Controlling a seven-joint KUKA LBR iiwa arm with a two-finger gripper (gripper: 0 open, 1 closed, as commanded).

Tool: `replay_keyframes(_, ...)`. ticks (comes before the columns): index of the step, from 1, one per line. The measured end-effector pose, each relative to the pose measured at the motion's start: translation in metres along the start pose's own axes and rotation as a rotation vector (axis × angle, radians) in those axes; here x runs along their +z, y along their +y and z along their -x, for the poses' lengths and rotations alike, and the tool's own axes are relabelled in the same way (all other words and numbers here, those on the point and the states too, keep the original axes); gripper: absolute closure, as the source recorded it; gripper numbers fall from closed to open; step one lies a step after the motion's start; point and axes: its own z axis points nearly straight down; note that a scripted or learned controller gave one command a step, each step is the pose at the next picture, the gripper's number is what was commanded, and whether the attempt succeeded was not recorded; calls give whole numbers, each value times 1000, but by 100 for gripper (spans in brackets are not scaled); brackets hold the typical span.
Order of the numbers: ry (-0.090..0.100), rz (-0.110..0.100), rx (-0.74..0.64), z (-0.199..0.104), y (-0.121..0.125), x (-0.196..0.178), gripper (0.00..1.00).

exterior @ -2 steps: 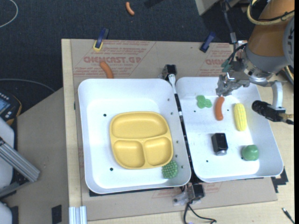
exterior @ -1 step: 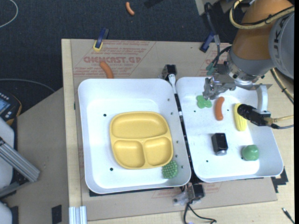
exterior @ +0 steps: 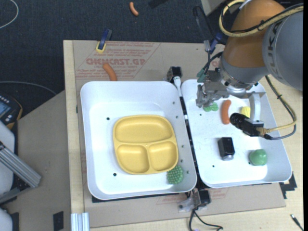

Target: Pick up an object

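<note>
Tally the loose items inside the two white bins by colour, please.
Green: 3 (bumpy ball, smooth ball, small piece under the gripper)
Yellow: 2 (divided tray, small piece)
Orange: 1 (sausage shape)
Black: 1 (block)
Total: 7

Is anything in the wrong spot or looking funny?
Yes. An orange carrot-like piece lies on the cardboard behind the left bin, outside both bins, and another small orange piece sits on the dark floor.
</note>
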Motion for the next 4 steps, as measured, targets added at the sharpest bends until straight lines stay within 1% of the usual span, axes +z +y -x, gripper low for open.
replay_keyframes(1,0,-1,-1,-48,-27,-6,100)
replay_keyframes(2,-1,-2,0,-93,-57,1,100)
replay_keyframes(3,-2,2,4,-86,-56,-1,100)
replay_keyframes(4,-3,-2,5,-88,-58,17,100)
